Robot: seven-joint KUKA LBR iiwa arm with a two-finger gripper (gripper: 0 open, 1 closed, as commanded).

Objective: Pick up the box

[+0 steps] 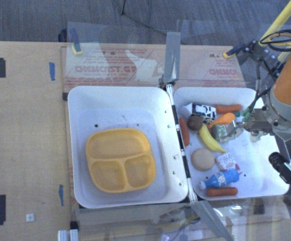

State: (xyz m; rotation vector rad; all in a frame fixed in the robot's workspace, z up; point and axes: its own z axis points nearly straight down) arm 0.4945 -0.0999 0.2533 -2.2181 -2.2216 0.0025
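A small red-and-white box [225, 160] lies in the right bin [258, 182], between a round tan item [203, 159] and a blue bottle [221, 178]. A black-and-white carton [204, 111] lies near the bin's back wall. My gripper [234, 129] reaches in from the right, low over the middle of the bin. It sits just below an orange carrot [222, 119] and right of a yellow banana [210, 138]. A greyish-green item [222, 132] is at its tip. The small box lies about a hand's width nearer the front than the gripper.
The right bin also holds a second carrot [228, 108], a dark brown lump [195, 121], a red sausage [185, 130] by the divider and another [222, 191] at the front. The left bin [80, 134] holds a yellow divided plate [120, 159]. Cables hang by the arm at right.
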